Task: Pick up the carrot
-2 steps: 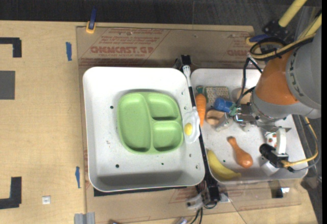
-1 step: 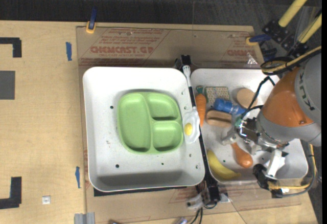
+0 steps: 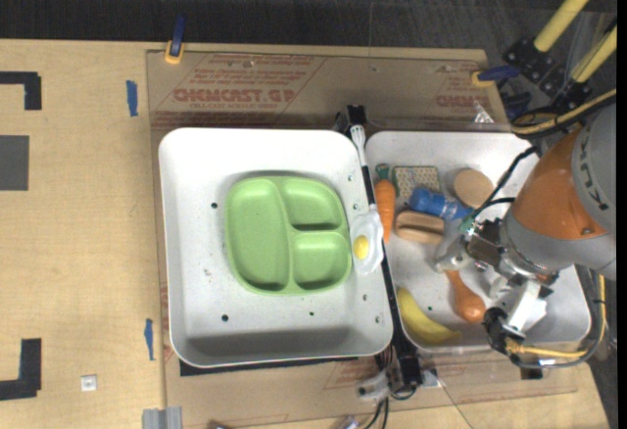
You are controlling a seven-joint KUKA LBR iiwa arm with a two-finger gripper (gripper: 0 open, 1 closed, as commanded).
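Observation:
The carrot [image 3: 385,210], orange with a green top, lies along the left wall of the right bin [image 3: 563,324], pointing towards the front. My gripper [image 3: 458,259] hangs over the middle of that bin, to the right of the carrot and apart from it. It is just above an orange-red oblong piece [image 3: 467,299]. The arm's grey body and orange band [image 3: 554,207] cover the bin's right part.
Near the carrot lie a hot dog [image 3: 419,226], a blue item [image 3: 431,202] and a tan bun [image 3: 472,187]. A banana [image 3: 423,319] rests at the front. The left bin [image 3: 196,221] holds a green divided plate [image 3: 289,233]; a fried-egg toy [image 3: 363,246] sits at its right rim.

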